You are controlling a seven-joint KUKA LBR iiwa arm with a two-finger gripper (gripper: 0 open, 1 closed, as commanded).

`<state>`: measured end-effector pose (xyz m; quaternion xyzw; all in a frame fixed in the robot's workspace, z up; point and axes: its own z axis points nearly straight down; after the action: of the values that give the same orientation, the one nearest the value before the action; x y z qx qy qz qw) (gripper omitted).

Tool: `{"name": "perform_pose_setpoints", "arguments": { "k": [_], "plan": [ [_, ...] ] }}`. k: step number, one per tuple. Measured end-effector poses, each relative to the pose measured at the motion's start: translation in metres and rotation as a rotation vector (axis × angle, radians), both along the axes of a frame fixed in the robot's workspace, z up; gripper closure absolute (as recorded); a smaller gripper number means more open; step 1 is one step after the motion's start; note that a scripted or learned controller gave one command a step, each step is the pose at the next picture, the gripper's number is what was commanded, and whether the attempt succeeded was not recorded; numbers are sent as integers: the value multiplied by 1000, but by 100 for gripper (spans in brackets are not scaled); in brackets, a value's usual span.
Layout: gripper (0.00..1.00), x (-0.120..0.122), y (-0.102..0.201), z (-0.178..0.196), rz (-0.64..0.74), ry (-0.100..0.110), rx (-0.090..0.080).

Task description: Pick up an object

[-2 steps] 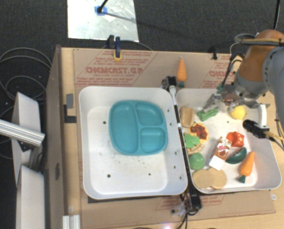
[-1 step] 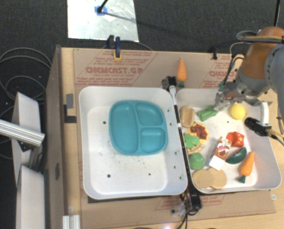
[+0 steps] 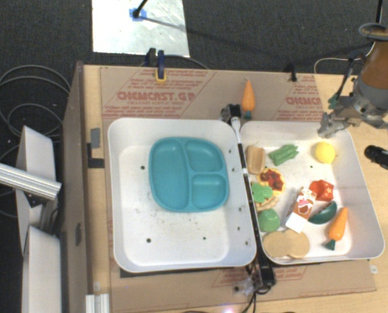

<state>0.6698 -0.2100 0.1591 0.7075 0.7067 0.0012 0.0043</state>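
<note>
Seen from above at a slant: two shallow white bins side by side on a bench. In the left white bin (image 3: 125, 175), a teal plastic divided plate (image 3: 188, 175). In the right white bin (image 3: 363, 175), a heap of toy food: a round yellow lemon-like ball (image 3: 324, 152) toward the far right, a green leafy piece (image 3: 283, 154) just left of it, a tan bread slice (image 3: 255, 157), a pizza-like wedge (image 3: 271, 178), a red-and-white carton (image 3: 304, 204), a red strawberry-like piece (image 3: 321, 189), a dark green vegetable (image 3: 323, 214), an orange plastic carrot (image 3: 337, 225) at the near right, and two beige flat rounds (image 3: 287, 244) at the near edge. Beyond the bins, resting on cardboard, a second orange carrot (image 3: 248, 97).

Poised above the far right corner of the right bin, near the yellow ball but apart from it: the grey two-finger gripper (image 3: 328, 125). Nothing visible in its grasp; how far open, impossible to tell.

Likely risks: descending onto the bin's far rim; nudging the round ball so that it rolled away; closing on air because of the pieces touching and overlapping.
</note>
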Motion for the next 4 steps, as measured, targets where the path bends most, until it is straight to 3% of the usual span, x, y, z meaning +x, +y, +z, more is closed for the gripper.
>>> {"name": "perform_pose_setpoints", "arguments": {
  "k": [1, 2, 3, 4],
  "plan": [
    [0, -1, 3, -3, 5, 4, 2],
    [0, -7, 4, -67, 3, 9, 4],
    [0, -30, 22, -75, 2, 8, 4],
    [100, -27, 21, -62, 3, 1, 3]
  ]
}}
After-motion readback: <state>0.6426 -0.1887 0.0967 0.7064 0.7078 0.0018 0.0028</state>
